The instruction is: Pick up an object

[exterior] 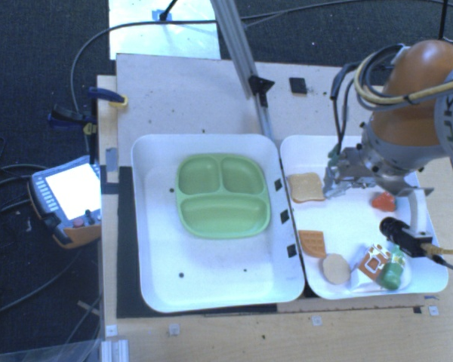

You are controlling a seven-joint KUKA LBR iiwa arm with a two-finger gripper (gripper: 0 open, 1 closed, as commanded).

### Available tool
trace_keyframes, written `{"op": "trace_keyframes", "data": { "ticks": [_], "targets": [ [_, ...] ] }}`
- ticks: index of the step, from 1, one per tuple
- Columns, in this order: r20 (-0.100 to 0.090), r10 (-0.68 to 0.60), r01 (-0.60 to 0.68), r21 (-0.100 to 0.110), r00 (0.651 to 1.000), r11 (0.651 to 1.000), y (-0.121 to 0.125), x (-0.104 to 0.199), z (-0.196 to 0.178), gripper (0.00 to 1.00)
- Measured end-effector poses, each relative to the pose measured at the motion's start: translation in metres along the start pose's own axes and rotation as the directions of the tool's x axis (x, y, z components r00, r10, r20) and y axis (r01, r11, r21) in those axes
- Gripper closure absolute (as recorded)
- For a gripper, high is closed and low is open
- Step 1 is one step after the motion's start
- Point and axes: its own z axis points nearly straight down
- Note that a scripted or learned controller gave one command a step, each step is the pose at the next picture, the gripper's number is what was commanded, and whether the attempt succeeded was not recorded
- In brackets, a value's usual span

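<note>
The right bin point(317, 153) holds a slice of toast point(306, 188), a small orange waffle square point(312, 243), a round tan cookie point(336, 268), a red-orange piece point(383, 200) and a green bottle with an orange-white pack point(385, 268). My gripper point(334, 185) hangs over the bin's upper middle, just right of the toast, with nothing seen between its fingers. The arm's orange band and wrist cover the bin's far right part.
The left bin point(155, 270) carries a green divided plate point(221, 195) with three compartments. A slanted metal pole point(238, 40) stands behind the bins. A teach pendant point(66, 199) lies off the bench at left.
</note>
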Motion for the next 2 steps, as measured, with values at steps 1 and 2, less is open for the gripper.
{"op": "trace_keyframes", "data": {
  "ticks": [1,2],
  "targets": [
    [0.000,0.001,-0.001,0.000,1.000,1.000,-0.004,0.047,-0.002,1.00],
    [0.000,0.000,0.000,0.001,1.000,1.000,-0.008,0.099,-0.003,1.00]
  ]
}}
